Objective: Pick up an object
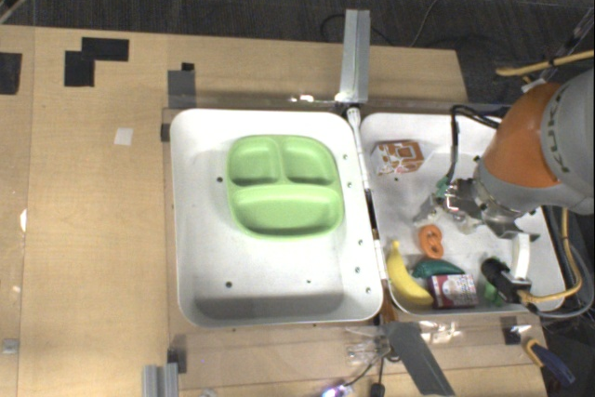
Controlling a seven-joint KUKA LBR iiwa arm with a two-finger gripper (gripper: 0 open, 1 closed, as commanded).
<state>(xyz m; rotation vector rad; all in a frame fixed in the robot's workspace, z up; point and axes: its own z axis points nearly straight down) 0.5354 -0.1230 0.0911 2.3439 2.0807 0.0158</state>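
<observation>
My gripper (444, 203) hangs over the middle of the right bin (409, 127), reaching in from the right. Just below and to the left of it lies a small orange object (429, 241), apart from the gripper. A yellow banana (403, 273) lies along the bin's front left corner. Beside the banana are a green item (437, 268) and a dark red packet (454, 291). A white and brown packet (398, 158) lies at the back left of the bin. I see nothing held in the gripper.
The left bin (200, 228) holds a green divided plate (283, 184). A metal post (354, 56) stands behind the wall between the two bins. Black markers (93, 59) sit on the bench at the far left.
</observation>
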